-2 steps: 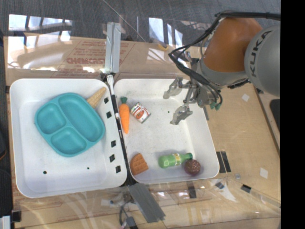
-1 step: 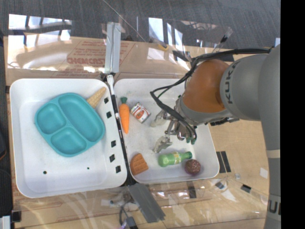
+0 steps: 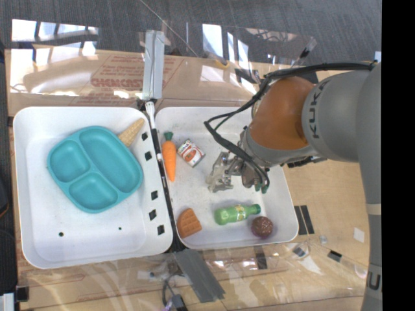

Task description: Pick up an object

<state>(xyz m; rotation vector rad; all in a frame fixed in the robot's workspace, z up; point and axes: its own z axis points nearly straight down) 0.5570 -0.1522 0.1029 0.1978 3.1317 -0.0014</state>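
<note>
The gripper [image 3: 220,177] hung over the right bin [image 3: 279,199] (finger state could not be determined), above the green bottle [image 3: 237,214], near the carrot [image 3: 169,161].

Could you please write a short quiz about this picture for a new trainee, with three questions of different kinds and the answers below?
1. True or false: the divided teal plate lies in the same bin as the carrot.
2. Which thing lies nearest the brown ball? A) the small can B) the green bottle C) the ice-cream cone
3. Fill in: the gripper hangs over the ____ bin, as seen in the camera view.

Key: 1. false, the plate is in the left bin. 2. B. 3. right.
</note>
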